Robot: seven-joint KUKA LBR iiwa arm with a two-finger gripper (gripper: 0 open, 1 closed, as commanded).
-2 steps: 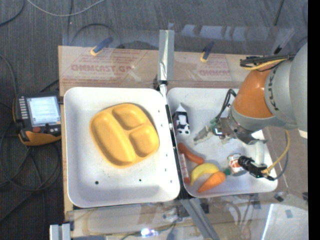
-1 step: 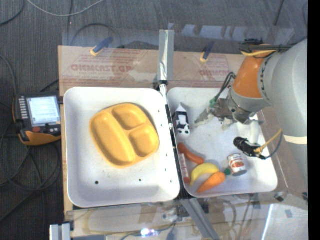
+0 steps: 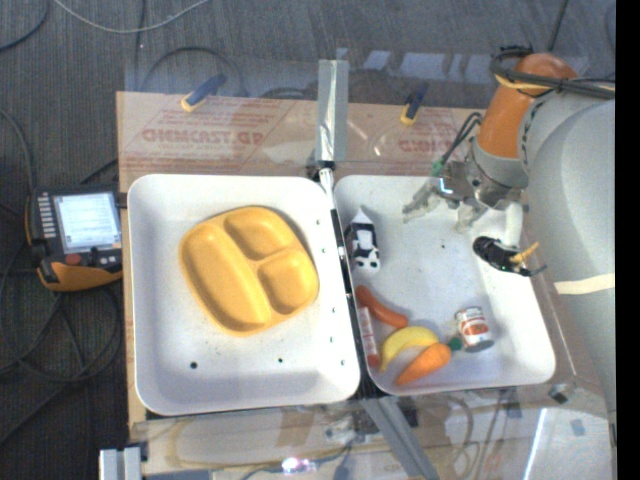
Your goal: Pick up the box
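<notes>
A small black-and-white box (image 3: 363, 245) stands at the left wall of the right bin (image 3: 520, 363), near its far end. My gripper (image 3: 436, 213) hangs over the far part of that bin, to the right of the box and clear of it. Its fingers (image 3: 413, 207) are spread open with nothing between them. The grey arm with its orange band comes in from the upper right.
At the right bin's near end lie a red sausage (image 3: 381, 308), a yellow banana (image 3: 410, 342), an orange carrot (image 3: 424, 362) and a small can (image 3: 473, 328). A yellow divided plate (image 3: 250, 268) sits in the left bin (image 3: 160, 368).
</notes>
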